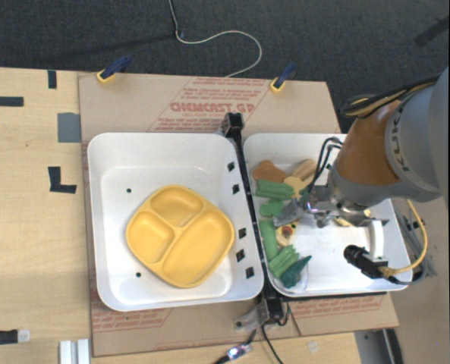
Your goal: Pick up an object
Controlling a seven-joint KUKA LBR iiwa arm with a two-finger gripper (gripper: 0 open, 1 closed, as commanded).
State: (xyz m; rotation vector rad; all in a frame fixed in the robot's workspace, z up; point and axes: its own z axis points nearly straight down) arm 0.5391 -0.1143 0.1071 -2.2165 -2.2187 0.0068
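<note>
The gripper (297, 212) is low in the right bin (338, 280), over a pile of green and tan toys (279, 230). A yellow plate (180, 236) lies in the left bin (103, 203).

Gripper (291, 217) over green toys (279, 237); yellow plate (180, 236) left.

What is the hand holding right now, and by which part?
Cannot be told. The hand is down among the toy items along the left side of the right bin, but no item shows clearly in its grip.
</note>
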